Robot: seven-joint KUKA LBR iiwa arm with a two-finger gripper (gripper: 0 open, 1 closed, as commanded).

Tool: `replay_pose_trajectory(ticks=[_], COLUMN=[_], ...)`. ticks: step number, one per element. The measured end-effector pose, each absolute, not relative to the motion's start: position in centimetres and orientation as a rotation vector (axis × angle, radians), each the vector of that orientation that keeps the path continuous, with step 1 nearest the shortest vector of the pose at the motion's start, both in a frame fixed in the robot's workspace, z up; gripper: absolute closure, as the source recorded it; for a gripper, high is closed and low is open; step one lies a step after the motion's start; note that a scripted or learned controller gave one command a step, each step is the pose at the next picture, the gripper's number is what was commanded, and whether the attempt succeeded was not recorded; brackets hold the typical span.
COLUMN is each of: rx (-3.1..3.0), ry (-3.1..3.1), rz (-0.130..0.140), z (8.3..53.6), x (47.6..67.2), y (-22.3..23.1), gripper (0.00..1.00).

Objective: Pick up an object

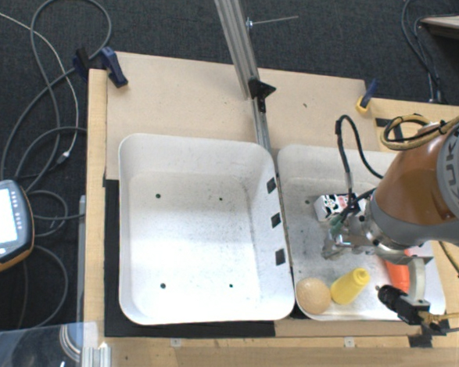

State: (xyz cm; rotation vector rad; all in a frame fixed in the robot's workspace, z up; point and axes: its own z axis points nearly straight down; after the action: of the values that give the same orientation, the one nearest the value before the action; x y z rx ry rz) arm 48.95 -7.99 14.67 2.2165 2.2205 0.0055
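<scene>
Tan ball (312, 295), yellow bottle (348, 286) — tool (337, 243) just above, opening indiscernible

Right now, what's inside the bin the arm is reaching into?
The right bin holds a beige ball, a yellow bottle, a black-and-white object and an orange item, partly covered by the arm.

A pale wooden desk (188, 97) carries two shallow white bins side by side. The left bin (137, 153) sits on a black mat (108, 288) whose edge shows along its left and front sides. The right bin (309, 161) touches it along a shared edge marked with small black tabs. Blue clamps (112, 67) grip the desk's far left corner, and another clamp (366, 98) sits at its far right edge. A slanted metal rail (243, 46) crosses the desk's back.
</scene>
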Motion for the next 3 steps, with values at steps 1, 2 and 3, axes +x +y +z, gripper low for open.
replay_pose_trajectory(ticks=[1, 2, 3], rx=[2.216, 2.214, 2.212], ry=[2.221, 2.219, 2.229], rz=[0.006, 0.009, 0.006], z=[19.4, 25.8, 25.6], x=[48.3, 48.3, 51.5], y=[-7.9, -7.7, -2.2], gripper=[1.0, 1.0, 1.0])
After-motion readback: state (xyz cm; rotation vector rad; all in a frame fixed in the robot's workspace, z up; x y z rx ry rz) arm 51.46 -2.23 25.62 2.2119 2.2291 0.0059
